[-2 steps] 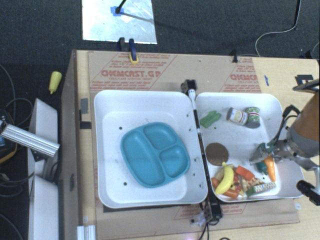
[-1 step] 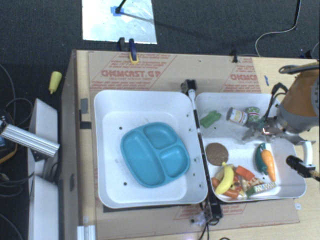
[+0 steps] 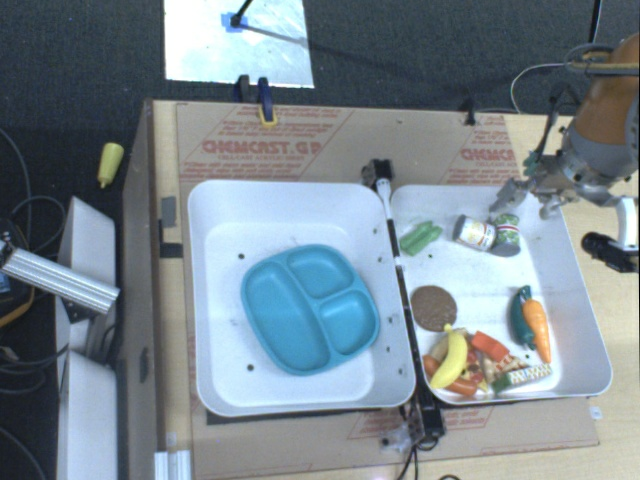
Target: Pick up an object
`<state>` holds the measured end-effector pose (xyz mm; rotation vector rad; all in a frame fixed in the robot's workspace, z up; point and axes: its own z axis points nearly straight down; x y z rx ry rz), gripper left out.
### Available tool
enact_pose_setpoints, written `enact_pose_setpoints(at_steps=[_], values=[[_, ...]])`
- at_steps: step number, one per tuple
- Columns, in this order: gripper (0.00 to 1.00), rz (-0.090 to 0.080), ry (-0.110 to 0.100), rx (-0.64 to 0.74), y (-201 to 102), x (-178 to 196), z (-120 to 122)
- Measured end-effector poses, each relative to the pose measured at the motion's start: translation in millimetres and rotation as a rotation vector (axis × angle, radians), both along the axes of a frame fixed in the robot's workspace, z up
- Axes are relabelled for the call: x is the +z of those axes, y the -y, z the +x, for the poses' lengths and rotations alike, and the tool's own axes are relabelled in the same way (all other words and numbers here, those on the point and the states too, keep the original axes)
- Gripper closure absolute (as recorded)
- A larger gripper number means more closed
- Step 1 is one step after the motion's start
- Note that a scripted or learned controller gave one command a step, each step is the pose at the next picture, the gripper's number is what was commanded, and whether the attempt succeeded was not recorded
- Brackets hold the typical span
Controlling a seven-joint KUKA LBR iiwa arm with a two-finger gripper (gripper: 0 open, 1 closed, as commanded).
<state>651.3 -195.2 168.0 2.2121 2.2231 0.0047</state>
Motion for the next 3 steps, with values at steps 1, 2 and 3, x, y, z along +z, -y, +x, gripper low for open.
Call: enact_pose_setpoints(at_steps=[1, 2, 3], values=[[0.00, 0.000, -0.002, -0.001, 4.7, -56.4, 15.2], [0.00, 0.002, -0.004, 0.000, 10.5, -82.1, 18.2], [1.00, -0.002, 0.001, 0.003, 11.1, -70.6, 19.4]])
